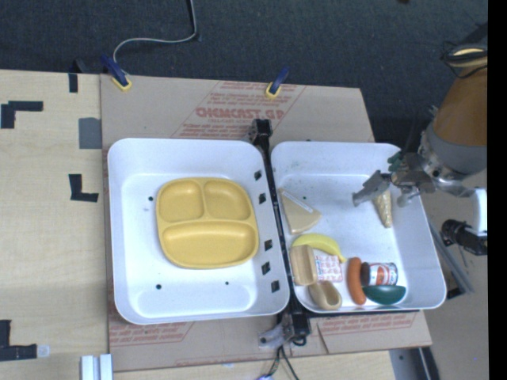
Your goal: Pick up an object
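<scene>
Where end effector [386, 190] hovers, tan piece [384, 209] beneath.

Light is even and fairly bright, falling from above. The two white bins [127, 212] glow almost washed out, with soft, short shadows along their inner walls. The yellow tray [207, 220] shows mild sheen. The dark floor [317, 22] stays dim. Detail is slightly soft and grainy overall, with small items lacking crisp edges.
</scene>
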